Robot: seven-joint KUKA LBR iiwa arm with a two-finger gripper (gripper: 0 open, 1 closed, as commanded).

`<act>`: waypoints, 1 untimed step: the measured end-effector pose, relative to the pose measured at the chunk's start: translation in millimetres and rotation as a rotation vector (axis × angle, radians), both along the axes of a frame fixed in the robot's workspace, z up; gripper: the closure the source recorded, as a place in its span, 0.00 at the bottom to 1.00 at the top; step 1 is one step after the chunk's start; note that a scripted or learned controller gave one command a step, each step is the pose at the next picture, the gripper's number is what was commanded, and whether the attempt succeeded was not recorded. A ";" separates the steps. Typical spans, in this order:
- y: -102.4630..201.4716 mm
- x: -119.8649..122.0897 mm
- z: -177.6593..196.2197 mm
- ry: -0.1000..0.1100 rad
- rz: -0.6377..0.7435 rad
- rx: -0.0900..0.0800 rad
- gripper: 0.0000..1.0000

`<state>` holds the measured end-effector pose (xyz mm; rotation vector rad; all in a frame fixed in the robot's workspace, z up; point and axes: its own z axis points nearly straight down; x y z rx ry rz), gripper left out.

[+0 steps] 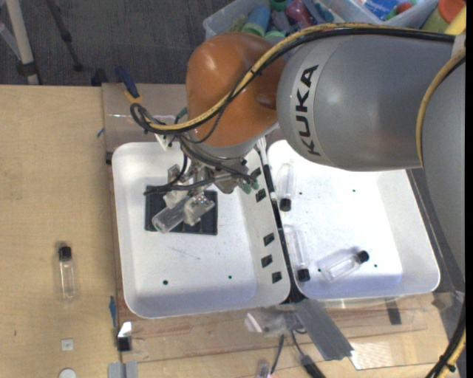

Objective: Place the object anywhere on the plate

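Observation:
A small black square plate (199, 224) lies in the left white bin (185, 288), toward its far side. A clear vial (168, 216) lies slanted on the plate's left part. My gripper (191, 193) hangs right over the plate, its tip at the vial's right end and partly covering it. The orange wrist band and the grey arm hide the far part of the bin above it.
The right bin (392, 221) holds a clear vial with a black cap (341, 264) near its front. Two more capped vials (284, 184) (295, 251) lie along the divider. Another vial (66, 269) lies on the wooden bench at left. A tub of colourful items (325, 11) stands behind.

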<state>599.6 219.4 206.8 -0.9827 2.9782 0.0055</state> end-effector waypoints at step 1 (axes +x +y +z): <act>6.5 -67.6 -10.3 0.003 -0.119 -0.002 1.00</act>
